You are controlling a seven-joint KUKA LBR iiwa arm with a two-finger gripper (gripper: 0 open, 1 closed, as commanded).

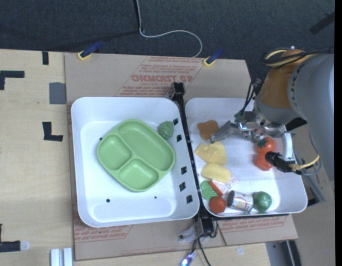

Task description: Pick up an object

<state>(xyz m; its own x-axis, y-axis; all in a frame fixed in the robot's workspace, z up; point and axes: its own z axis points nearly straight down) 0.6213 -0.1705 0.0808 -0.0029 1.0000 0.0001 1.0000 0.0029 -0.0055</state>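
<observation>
My gripper (219, 135) hangs low over the right bin (293, 195), at its upper middle, with its tip just right of a brown piece (206, 128). The view does not show anything held in it. Just below lie two yellow pieces (211, 153) (216, 173). An orange-red toy (263, 152) sits to the right, under the wrist. Along the bin's front edge are a red tomato (217, 205), a green and red piece (207, 189), a small bottle (239, 201) and a green ball (262, 200).
The left bin (88, 115) holds a green divided plate (136, 154) and a small bumpy green ball (166, 129) near the shared wall. A black divider (185, 148) runs between the bins. The grey arm (312, 110) covers the right bin's upper right corner.
</observation>
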